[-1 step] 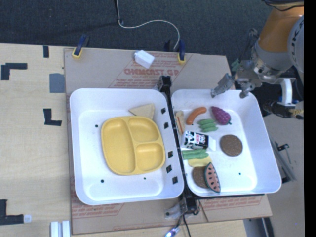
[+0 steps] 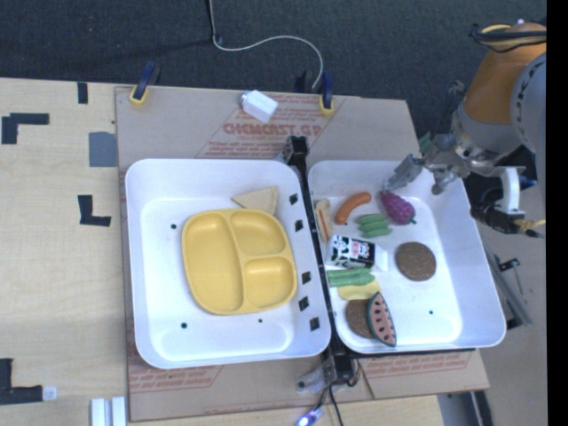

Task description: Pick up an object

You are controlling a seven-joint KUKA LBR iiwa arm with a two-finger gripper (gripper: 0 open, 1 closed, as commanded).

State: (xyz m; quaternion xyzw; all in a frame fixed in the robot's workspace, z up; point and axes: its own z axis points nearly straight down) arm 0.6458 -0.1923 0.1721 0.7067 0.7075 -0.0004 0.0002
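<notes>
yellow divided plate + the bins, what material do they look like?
Yellow divided plate: looks like moulded plastic, matte to satin; uniform colour, soft rounded compartment ridges, no hard glare. Left bin and right bin: probably thin formed plastic, smooth white with rounded corners and a faint sheen. Can't rule out coated metal from this view.

One camera looks down from above the bench at a slant, far enough off to take in both white bins whole. The black divider [image 2: 306, 238] between the bins runs near the picture's middle. Left of it lies the left bin [image 2: 142, 264] with a yellow divided plate [image 2: 238, 261]; right of it the right bin [image 2: 461, 300]. The arm [image 2: 506, 78] enters at the upper right of the divider.
</notes>
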